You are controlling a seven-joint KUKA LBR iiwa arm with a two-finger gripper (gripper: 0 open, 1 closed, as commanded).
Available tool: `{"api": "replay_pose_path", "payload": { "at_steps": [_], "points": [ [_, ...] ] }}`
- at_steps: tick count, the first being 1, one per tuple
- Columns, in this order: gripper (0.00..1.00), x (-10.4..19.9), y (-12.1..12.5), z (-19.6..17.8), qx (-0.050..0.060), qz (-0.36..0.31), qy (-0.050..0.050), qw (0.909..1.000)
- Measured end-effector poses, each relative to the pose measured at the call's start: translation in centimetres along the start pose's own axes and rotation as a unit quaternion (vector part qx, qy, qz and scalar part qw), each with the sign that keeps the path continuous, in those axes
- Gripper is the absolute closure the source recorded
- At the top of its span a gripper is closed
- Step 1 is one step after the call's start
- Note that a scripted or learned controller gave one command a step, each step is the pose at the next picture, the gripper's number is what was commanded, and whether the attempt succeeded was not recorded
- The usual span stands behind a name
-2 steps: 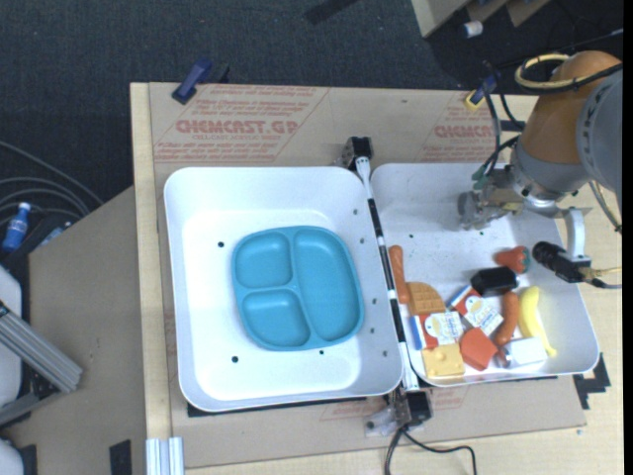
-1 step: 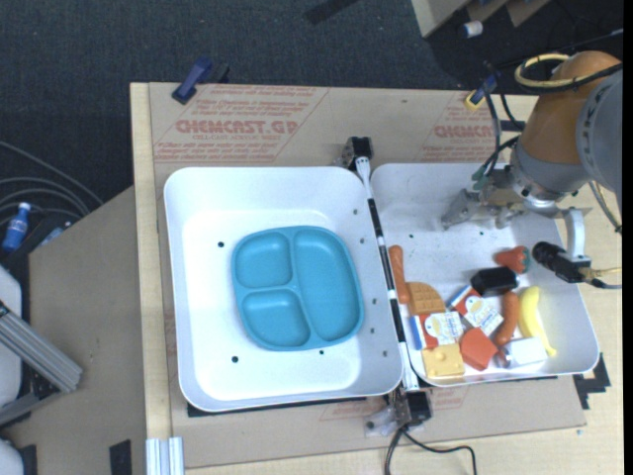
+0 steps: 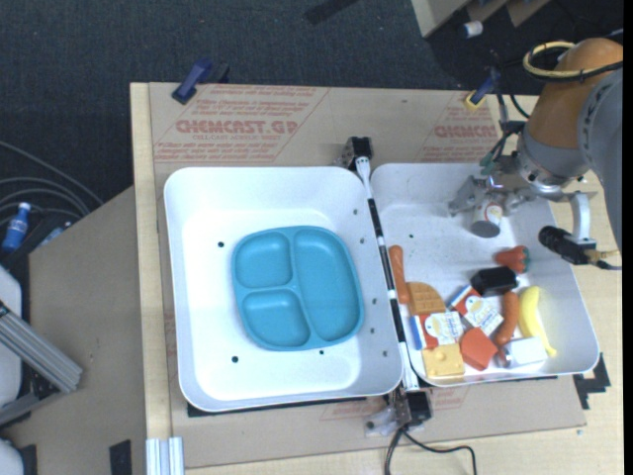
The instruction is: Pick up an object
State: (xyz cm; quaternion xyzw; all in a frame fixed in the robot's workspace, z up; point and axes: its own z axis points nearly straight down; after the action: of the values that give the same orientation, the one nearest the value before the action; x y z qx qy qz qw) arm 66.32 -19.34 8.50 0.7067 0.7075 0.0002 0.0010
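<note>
You see the gripper low over the far end of the right bin; whether it is open or closed cannot be told. The toy food, including a banana and a carrot, is piled at the bin's near end, apart from it

The worktop is pale board printed with red lettering; two shallow white bins sit side by side on it, the left bin touching the right bin; a blue clip grips its far edge.
</note>
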Motion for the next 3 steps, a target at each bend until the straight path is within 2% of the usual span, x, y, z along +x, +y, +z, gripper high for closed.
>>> {"api": "replay_pose_path", "payload": {
  "at_steps": [1,2,3],
  "points": [
    [1.00,0.1,0.1,-1.1,-0.002,-0.001,-0.001,1.0000],
    [1.00,5.6,-1.4,-12.6,-0.002,-0.001,0.000,1.0000],
    [1.00,14.6,-12.4,-9.9,0.003,0.000,0.001,1.0000]
  ]
}}
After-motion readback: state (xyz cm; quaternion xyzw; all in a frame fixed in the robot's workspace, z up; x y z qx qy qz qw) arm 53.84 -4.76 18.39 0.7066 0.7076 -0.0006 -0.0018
